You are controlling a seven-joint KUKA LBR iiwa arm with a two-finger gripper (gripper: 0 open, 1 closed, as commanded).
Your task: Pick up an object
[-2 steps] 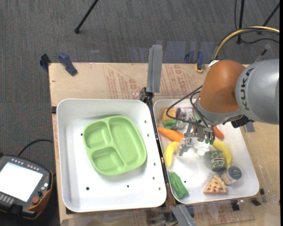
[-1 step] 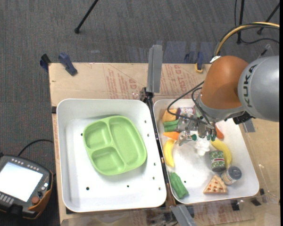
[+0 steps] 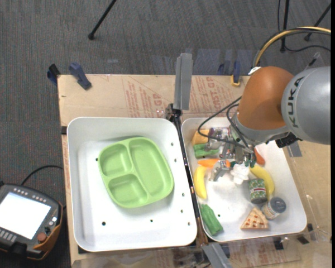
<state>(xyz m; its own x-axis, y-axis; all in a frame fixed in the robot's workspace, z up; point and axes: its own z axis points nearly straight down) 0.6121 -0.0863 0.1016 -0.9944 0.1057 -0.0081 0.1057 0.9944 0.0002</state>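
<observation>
**Robot Arm Reaches Into the Toy Bin**

We see two white bins side by side on the bench. The left bin (image 3: 84,149) holds a green plate (image 3: 135,172) with three parts. The right bin (image 3: 293,205) is full of small toys. The gripper (image 3: 230,163) hangs low over the toys near the middle of that bin. It looks too small and blurry for us to tell how it is set.

Just beside the gripper lies a yellow banana (image 3: 200,183), by the bin's left wall. A green pickle (image 3: 211,219) lies below it. On the right we see a second banana (image 3: 264,177), a dark can (image 3: 257,190), a small jar (image 3: 276,207) and a pizza slice (image 3: 254,220). An orange carrot (image 3: 207,163) lies near the gripper too.
</observation>
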